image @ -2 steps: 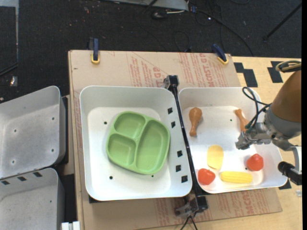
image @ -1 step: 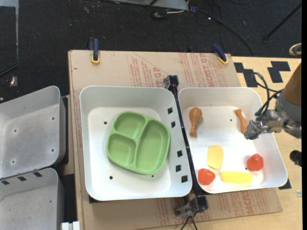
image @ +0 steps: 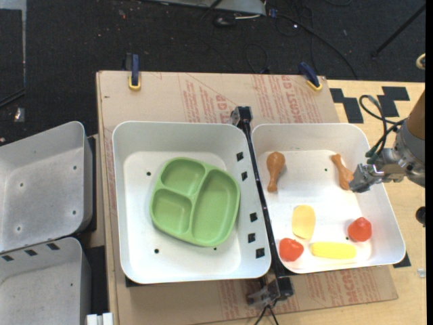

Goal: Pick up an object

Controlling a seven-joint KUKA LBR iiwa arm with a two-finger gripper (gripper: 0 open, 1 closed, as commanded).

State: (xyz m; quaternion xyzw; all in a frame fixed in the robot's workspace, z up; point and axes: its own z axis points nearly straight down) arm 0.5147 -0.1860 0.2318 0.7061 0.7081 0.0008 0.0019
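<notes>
The right bin [image: 379, 202] holds several toy foods: a brown drumstick [image: 274, 169] at its upper left, a smaller orange-brown piece [image: 341, 169] at the upper right, a pale yellow piece [image: 304, 221], a yellow banana-like piece [image: 333, 250], a red tomato [image: 291, 249] and a second red piece [image: 360, 229]. My gripper [image: 360, 181] reaches in from the right, low over the bin's right edge, its tip right beside the orange-brown piece. The left bin [image: 135, 147] holds a green divided plate [image: 195, 201].
Spare white bin lids [image: 40, 175] lie at the left of the bench. Clamps [image: 134, 73] hold the cardboard base at its far edge. A black divider [image: 256, 195] runs between the two bins. Cables lie on the dark floor behind.
</notes>
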